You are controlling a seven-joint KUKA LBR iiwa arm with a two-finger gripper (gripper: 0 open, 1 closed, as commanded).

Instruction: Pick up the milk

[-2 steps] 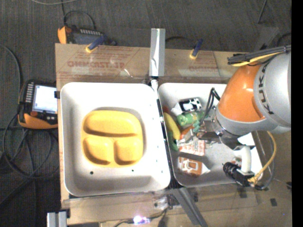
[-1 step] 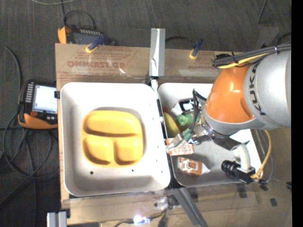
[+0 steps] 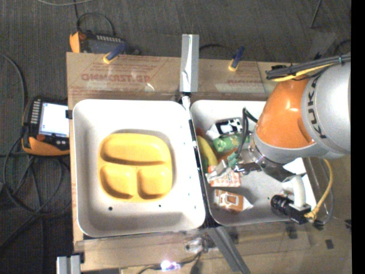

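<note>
Orange wrist band [image 3: 285, 119] of arm nearest lens, over right bin [image 3: 259, 216], hiding much of bin contents. Milk: prob small carton w/ orange-white print [image 3: 227, 179], mid right bin, just below-left of claw [image 3: 242, 164]. Claw state: can't tell, tips buried in clutter. Second carton, brown-orange [image 3: 231, 200], just below milk; banana [image 3: 206, 151] and green item [image 3: 224, 144] just above. Risks: tight pile, so claw may grab wrong carton or nudge milk aside; crushing soft carton. Left bin holds yellow tray [image 3: 137, 165].
</note>
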